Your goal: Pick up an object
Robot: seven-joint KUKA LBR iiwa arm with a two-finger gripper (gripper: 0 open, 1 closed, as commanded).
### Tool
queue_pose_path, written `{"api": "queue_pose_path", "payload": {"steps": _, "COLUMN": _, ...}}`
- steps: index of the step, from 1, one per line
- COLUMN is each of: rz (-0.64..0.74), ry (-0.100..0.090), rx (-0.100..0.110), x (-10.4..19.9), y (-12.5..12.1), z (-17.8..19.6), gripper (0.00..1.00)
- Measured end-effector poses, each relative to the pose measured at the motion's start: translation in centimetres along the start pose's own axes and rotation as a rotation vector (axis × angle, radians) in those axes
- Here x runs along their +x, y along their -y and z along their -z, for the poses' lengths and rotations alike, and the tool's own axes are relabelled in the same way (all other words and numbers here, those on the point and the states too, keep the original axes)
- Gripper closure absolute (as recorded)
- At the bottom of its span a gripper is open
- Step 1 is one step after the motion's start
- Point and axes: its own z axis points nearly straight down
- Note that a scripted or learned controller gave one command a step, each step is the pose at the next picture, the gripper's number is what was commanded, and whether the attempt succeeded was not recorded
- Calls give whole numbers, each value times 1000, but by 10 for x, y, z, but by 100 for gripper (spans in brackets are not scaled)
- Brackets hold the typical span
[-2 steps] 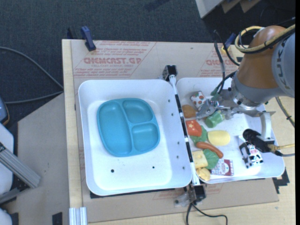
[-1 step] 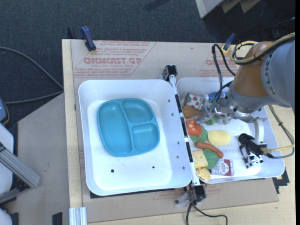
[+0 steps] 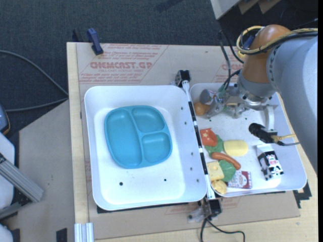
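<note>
My gripper [image 3: 218, 104] is low over the far left corner of the right bin [image 3: 292, 178]. An orange-brown round thing [image 3: 201, 109] lies just to its left against the bin wall, and whether the gripper touches it is unclear. Nearer the front lie a red piece [image 3: 207, 136] on a green one [image 3: 216, 146], a yellow lemon-like thing [image 3: 235, 147], a red sausage [image 3: 226, 160], a yellow cheese wedge [image 3: 215, 171], a red and white packet [image 3: 243, 180] and a black and white toy cow [image 3: 270, 165].
The left bin [image 3: 101, 185] holds a blue divided plate [image 3: 138, 135] in its middle. A black clamp [image 3: 182, 76] sits at the far end of the wall between the bins. The grey arm fills the upper right.
</note>
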Motion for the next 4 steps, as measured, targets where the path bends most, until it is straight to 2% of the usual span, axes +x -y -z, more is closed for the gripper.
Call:
{"api": "queue_pose_path", "payload": {"steps": 1, "rz": 3, "ry": -5, "rx": -21, "x": 11, "y": 48, "z": 1, "gripper": 0}}
{"api": "queue_pose_path", "payload": {"steps": 2, "rz": 3, "ry": -5, "rx": -5, "x": -10, "y": -6, "z": 0, "gripper": 0}}
{"api": "queue_pose_path", "payload": {"steps": 3, "rz": -3, "ry": 12, "rx": 18, "x": 2, "y": -13, "z": 0, "gripper": 0}}
{"api": "queue_pose_path", "payload": {"steps": 4, "rz": 2, "ry": -4, "rx": -16, "x": 11, "y": -3, "z": 2, "gripper": 0}}
